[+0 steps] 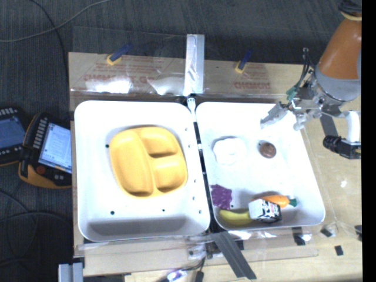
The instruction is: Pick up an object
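A single camera looks down from above the bench [176, 81] at a slant, seemingly from its near side. It stands far enough back to take in both white bins, the left bin [88, 175] and the right bin [305, 175], plus dark floor [59, 16] beyond. The arm [343, 51] enters at the right edge.

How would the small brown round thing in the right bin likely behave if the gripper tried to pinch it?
The brown round object looks smooth and rounded, so it may slip or roll away on the right bin's flat floor. It sits apart from other items, so nothing would stop it.
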Controlling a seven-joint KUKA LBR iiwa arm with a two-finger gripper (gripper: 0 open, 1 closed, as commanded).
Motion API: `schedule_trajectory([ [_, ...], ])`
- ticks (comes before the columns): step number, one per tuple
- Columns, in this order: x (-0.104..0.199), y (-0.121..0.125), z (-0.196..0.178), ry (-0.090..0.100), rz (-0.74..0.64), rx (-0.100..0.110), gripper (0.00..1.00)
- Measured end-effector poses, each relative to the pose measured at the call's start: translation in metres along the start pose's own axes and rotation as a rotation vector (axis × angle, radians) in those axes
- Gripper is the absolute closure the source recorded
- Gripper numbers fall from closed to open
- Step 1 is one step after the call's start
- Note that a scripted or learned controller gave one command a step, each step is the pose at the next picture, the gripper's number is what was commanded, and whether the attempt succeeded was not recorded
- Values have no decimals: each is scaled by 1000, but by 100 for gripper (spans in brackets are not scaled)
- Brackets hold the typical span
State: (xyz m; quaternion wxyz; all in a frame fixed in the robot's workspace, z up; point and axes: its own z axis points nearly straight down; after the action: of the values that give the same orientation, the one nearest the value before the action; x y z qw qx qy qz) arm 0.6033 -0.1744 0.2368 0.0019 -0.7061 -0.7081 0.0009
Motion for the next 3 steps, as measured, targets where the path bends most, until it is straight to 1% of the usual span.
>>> schedule_trajectory([
  [1,-29,35,94,-4,-140,0,0],
  [2,32,2,146,-7,-130,-16,0],
  [3,25,-57,146,-6,-109,-18,0],
])
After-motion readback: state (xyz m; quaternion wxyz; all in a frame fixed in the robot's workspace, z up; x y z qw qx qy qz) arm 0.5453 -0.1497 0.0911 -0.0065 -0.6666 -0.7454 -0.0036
